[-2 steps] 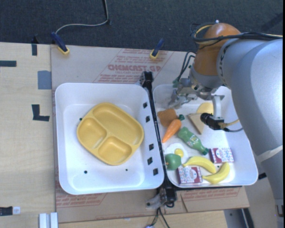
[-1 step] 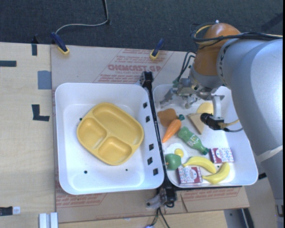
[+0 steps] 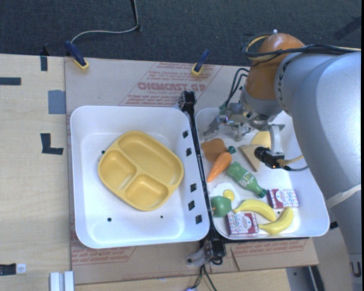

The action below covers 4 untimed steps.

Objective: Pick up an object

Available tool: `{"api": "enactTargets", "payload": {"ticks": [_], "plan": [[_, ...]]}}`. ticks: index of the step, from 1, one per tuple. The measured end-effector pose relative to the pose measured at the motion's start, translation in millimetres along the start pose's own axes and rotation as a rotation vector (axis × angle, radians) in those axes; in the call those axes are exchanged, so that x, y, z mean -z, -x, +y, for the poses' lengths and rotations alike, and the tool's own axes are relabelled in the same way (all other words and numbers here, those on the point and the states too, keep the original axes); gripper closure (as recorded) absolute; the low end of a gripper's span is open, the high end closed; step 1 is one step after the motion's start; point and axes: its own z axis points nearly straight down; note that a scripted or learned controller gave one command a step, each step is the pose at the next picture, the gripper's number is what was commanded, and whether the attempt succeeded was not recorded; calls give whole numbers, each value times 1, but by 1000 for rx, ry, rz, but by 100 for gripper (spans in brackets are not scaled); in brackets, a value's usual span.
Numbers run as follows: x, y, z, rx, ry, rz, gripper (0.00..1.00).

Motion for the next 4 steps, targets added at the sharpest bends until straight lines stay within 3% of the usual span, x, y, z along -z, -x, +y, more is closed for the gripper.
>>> {"api": "enactTargets", "payload": {"ticks": [4], "plan": [[0,0,0,0,0,0,0]]}}
